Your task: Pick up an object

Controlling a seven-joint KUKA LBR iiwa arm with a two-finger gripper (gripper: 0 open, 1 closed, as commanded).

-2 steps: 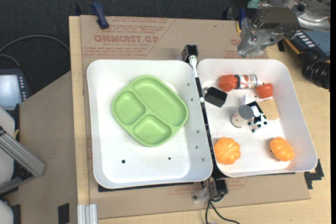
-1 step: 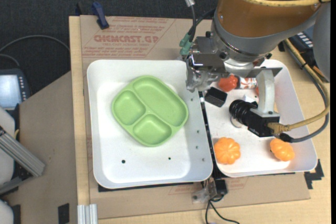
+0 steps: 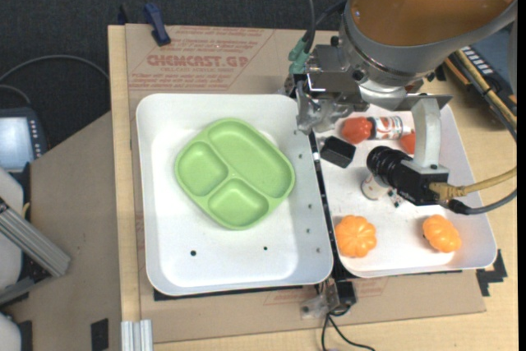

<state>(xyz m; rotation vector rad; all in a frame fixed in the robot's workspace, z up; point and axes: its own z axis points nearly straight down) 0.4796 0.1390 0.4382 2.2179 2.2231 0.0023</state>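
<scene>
My gripper (image 3: 311, 117) hangs below the grey wrist at the far end of the wall between the two bins. In the right bin (image 3: 411, 263) a red and white bottle (image 3: 374, 128) lies on its side just right of the gripper, partly under the arm. A small black block (image 3: 337, 150) sits just below the bottle. Two orange pumpkin-shaped toys rest near the front, one at the left (image 3: 356, 234) and one at the right (image 3: 442, 233). A green divided plate (image 3: 234, 173) lies in the left bin (image 3: 164, 242).
A black cylinder with a white bracket (image 3: 400, 171) and a yellow cable juts from the arm over the middle of the right bin. The bins sit on a cardboard sheet (image 3: 197, 57). A blue clamp (image 3: 156, 23) holds its far edge.
</scene>
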